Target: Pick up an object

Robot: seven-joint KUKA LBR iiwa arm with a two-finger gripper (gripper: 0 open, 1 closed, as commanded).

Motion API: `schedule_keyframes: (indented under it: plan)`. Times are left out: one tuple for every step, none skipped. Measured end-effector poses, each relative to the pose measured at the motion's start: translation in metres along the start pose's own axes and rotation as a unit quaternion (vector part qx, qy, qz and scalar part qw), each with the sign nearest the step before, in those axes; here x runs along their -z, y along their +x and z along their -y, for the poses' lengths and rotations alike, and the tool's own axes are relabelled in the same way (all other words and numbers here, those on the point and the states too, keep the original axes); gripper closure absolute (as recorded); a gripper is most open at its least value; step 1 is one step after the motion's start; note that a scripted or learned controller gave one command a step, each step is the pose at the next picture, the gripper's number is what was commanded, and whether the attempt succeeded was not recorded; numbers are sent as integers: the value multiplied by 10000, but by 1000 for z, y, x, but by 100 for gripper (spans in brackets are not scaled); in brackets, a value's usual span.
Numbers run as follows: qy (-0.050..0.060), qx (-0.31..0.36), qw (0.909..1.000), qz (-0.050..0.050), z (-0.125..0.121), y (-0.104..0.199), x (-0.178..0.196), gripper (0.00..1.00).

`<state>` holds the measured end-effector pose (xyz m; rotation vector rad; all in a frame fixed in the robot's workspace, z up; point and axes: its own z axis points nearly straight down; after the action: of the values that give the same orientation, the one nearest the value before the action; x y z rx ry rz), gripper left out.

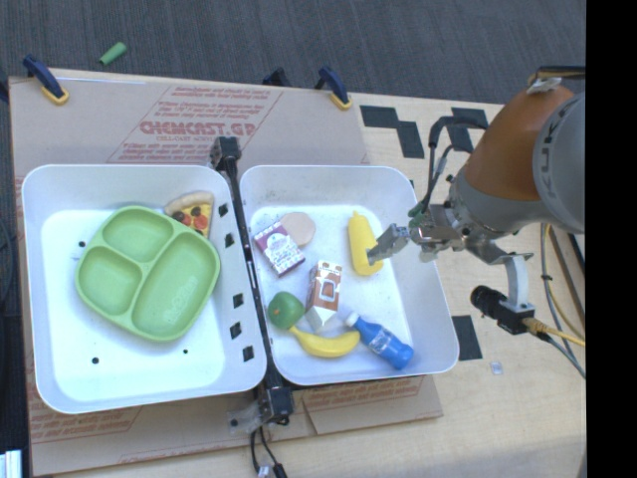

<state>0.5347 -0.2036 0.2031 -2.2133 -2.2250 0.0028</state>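
your left white bin [40,297] carries a light green three-compartment plastic plate [149,272] with a toy pizza slice [191,211] touching its upper rim; nothing over there matters unless the arm wanders.

in the right white bin [428,307], going left to right: a small red and white carton [279,248] lies near the divider, a tan round disc [298,229] just above it, a green ball-shaped fruit [285,309] below, then a tilted brown and white carton [323,292] and a yellow banana [325,343] beneath it. a blue plastic bottle with a white cap [383,341] lies near the lower right corner. further up stands a yellow corn-shaped toy [362,243], and that looks like the thing you are going for.

the grey gripper [381,250] sits right at the corn's right edge, low over the bin. from this slant you cannot tell how its fingers stand, or whether anything is caught.

the risks, as i judge them: the corn is smooth and rounded, so an off-centre pinch could squirt it out sideways toward the cartons. it lies near the right wall, so a descent too far right may strike the rim. a shallow grasp may let it drop on lifting.
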Motion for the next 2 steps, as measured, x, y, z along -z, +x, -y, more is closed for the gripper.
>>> schedule_keyframes:
  plan:
    - [8, 10, 10000, -6, 59, 3, -110, 0]
    - [8, 55, 10000, -62, 56, 8, -100, 100]
